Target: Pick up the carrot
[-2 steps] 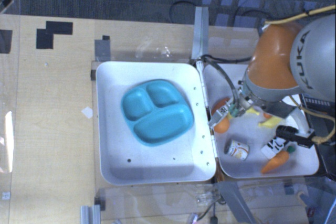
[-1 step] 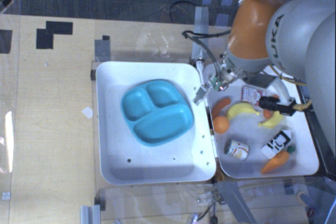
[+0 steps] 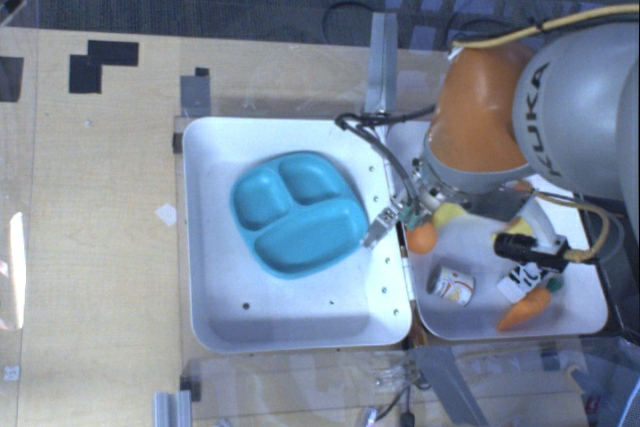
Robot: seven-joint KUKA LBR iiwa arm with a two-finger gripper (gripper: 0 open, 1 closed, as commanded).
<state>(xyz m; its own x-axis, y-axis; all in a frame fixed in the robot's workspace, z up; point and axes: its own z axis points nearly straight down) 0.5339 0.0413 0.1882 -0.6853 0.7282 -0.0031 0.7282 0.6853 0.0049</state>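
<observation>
The carrot (image 3: 524, 309) is orange and tapered with a green top. It lies at the front right of the right bin (image 3: 590, 320), pointing toward the front edge. My gripper (image 3: 392, 219) hangs low over the wall between the two bins, well to the left of the carrot and apart from it. The grey arm with its orange band (image 3: 480, 110) covers the back of the right bin. Nothing shows held in the gripper.
A blue divided plate (image 3: 298, 213) lies in the left bin (image 3: 215, 315). In the right bin, a small round orange thing (image 3: 422, 238) and a yellow thing (image 3: 449, 212) sit beside the gripper. A small can (image 3: 453, 286) lies in the middle, and a white and black item (image 3: 519, 281) lies next to the carrot.
</observation>
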